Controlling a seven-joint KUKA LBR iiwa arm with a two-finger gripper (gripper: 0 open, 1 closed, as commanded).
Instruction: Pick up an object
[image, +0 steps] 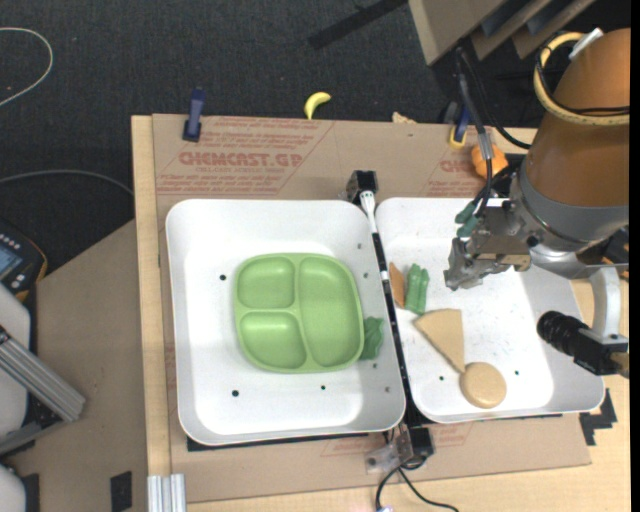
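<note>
The gripper (468, 270) hangs over the right bin (560, 395), above its upper middle, a little in from the left wall. The grey arm (580, 190) with its orange band (590, 70) reaches in from the right edge of the bench (250, 170) and covers the bin's upper right corner. Nothing is visible between the gripper's dark tips; whether they are spread or closed I cannot tell, since the wrist body hides much of them.

Three loose objects lie in the right bin, all below and to the left of the gripper. A small green block (417, 288) lies close to the bin's left wall, just left of and slightly lower than the tips, apart from them. Touching its left side is a small orange piece (398, 285), nearer still to the wall. Lower, toward the middle of the bin, lies a tan wedge-shaped piece (445, 333), and its lower end touches a round tan disc (483, 384) near the bin's lower edge.

The left bin (200, 390) holds a green divided plate (298, 311) with three compartments, sitting near its centre. A crumpled green item (374, 336) lies against the plate's right rim, close to the bin's right wall.

A black clip (361, 186) sits at the top of the seam between the two bins.
</note>
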